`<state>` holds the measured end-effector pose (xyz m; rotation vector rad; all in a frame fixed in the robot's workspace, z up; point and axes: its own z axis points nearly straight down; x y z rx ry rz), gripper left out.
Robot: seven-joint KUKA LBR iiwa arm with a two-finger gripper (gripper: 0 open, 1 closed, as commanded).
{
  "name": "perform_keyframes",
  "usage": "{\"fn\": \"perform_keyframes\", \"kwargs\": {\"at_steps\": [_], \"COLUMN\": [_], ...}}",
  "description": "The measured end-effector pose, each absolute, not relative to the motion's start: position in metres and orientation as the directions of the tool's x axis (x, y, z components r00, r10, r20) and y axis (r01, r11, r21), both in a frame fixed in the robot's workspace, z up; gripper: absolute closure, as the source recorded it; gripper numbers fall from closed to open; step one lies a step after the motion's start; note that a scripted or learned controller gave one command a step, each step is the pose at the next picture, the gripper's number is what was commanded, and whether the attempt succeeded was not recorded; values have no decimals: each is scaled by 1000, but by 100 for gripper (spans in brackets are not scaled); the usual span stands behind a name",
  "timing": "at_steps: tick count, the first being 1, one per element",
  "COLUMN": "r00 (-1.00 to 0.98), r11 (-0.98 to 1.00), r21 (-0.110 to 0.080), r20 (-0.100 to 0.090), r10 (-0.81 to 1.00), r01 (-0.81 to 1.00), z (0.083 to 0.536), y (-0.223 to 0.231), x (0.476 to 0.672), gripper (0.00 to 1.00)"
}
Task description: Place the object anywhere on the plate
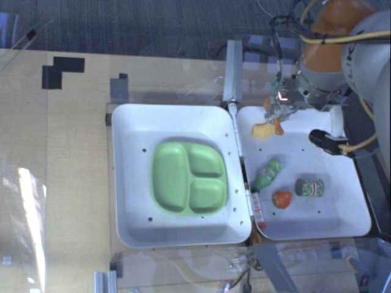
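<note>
Bins side by side on the wooden bench (61, 163). Left shallow white bin (131, 224) holds the light green plastic plate with three compartments (188, 178), sitting roughly centred, nothing on it. Right shallow white bin (348, 218) holds four loose items: a pale yellow wedge-shaped piece with an orange bit on its right side (266, 129) near the bin's top-left corner, a green plastic bottle (267, 174) lying tilted around mid-bin close to the divider, a small red-orange rounded object (281, 199) just below and right of the bottle, and a short grey can with green label (309, 187) lying on its side just right of that. Grey arm with orange band comes in from upper right; two-finger gripper (278, 105) sits low over the top-left of the right bin, directly above the yellow wedge. Cannot tell from this angle what the gripper is doing with its grip or whether it touches the wedge. Wedge reads as resting on the bin floor, well apart from the plate.
</note>
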<state>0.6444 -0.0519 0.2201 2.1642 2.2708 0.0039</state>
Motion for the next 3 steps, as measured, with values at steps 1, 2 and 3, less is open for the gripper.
{"fn": "perform_keyframes", "kwargs": {"at_steps": [1, 2, 3], "r00": [-213, -532, -532], "r11": [213, 532, 532], "r21": [4, 4, 4], "r20": [-1, -1, -1], "r10": [977, 847, 847], "r01": [977, 847, 847], "z": [189, 185, 185], "y": [23, 107, 107], "x": [614, 589, 589], "gripper": [100, 100, 0]}}
